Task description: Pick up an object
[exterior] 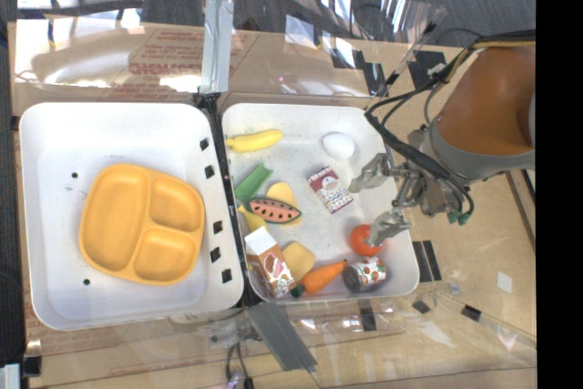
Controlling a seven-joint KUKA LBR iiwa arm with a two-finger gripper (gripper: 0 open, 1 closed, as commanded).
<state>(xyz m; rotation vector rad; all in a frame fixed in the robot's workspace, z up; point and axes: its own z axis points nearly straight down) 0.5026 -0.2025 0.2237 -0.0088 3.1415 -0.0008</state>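
Gripper [375, 198] open over right bin [301, 116], fingers spread, holding nothing. Red tomato [364, 240], round with no evident long axis, sits just below the lower finger. Small can [366, 273] beside it; carrot [321, 277] lies aslant nearby; egg [338, 145] apart

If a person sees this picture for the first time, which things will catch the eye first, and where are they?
The yellow tray lies alone in the left bin, large and bright. The right bin is crowded with toy food: a banana near its far edge, a watermelon slice in the middle, a carrot in front. The gripper hangs open above a red tomato.
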